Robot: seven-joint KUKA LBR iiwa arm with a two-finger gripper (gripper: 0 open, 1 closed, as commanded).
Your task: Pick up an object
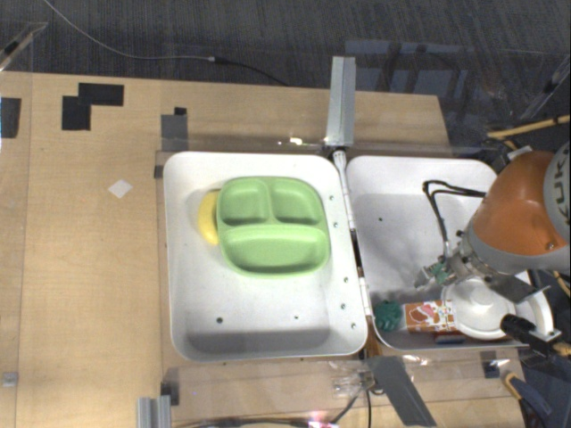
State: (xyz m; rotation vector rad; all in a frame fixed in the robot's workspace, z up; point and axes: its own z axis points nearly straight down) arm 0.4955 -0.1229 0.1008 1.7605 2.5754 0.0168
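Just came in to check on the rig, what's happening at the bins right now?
The arm reaches into the right bin, with its gripper low near the bin's front. Just below it lie a white bowl, an orange carton and a small green object. Nothing is visibly held. The left bin holds a green divided tray with something yellow peeking out beside it.

**One fixed camera above the bench**

You look down from above at a slant, from some distance; both white bins fit in the frame, the left bin near the centre, the right bin beside it; the arm enters from the right edge.
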